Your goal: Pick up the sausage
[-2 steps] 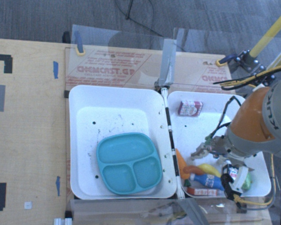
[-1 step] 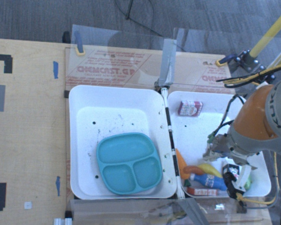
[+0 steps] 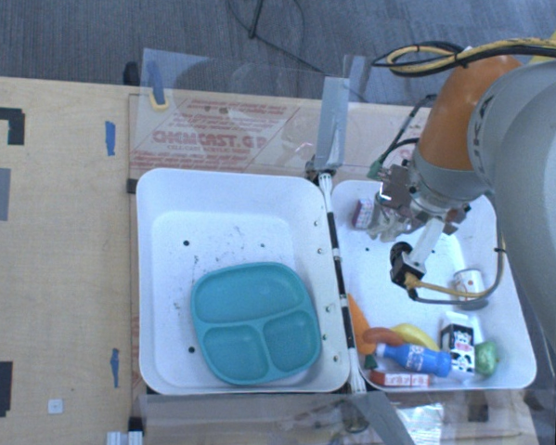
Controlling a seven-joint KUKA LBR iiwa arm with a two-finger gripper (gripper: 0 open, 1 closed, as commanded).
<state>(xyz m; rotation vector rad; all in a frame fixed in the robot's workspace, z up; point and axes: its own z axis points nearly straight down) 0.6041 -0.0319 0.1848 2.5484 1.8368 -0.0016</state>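
Along the near edge of the right bin (image 3: 373,278), toward its near-left corner, the sausage (image 3: 377,337) lies as a short reddish-brown curve, wedged in a crowd. A blue bottle (image 3: 421,360) lies just in front of it, a yellow banana (image 3: 413,334) touches its right end, and an orange piece (image 3: 355,315) leans at its left. It looks like a light toy, probably smooth and rounded, so likely to slip or roll; the exposed middle of the curve, pinched across its width, seems the best hold. In the left bin (image 3: 231,228) a teal plate (image 3: 254,320) sits toward the near side. Farther back, the gripper (image 3: 387,224) hangs over the right bin's far-left part beside a small pink packet (image 3: 364,212), well apart from the sausage. Whether it is spread or closed I cannot tell.
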